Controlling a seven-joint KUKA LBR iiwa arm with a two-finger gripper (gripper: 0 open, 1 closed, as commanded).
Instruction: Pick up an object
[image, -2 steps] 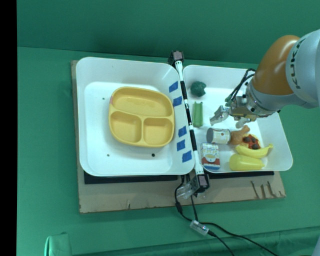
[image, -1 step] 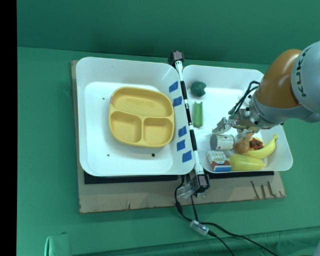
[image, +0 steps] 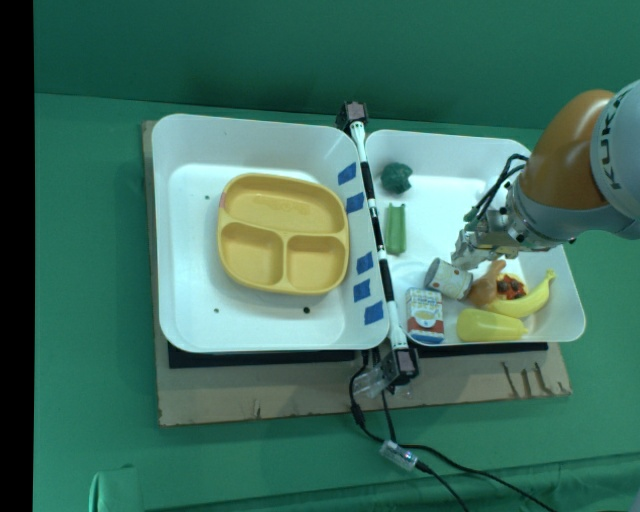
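Note:
My gripper hangs low over the right bin, just above and right of a small tin can lying on its side. An orange toy chicken piece lies right beside the fingers. Close by are a banana, a yellow lemon-shaped piece, a small red and dark item, and a white carton with red and blue print. A green bean pod and a broccoli floret lie further left in that bin.
The left bin holds a yellow divided plate. A rod with blue tape marks runs between the bins. Cables trail off the front of the cardboard base.

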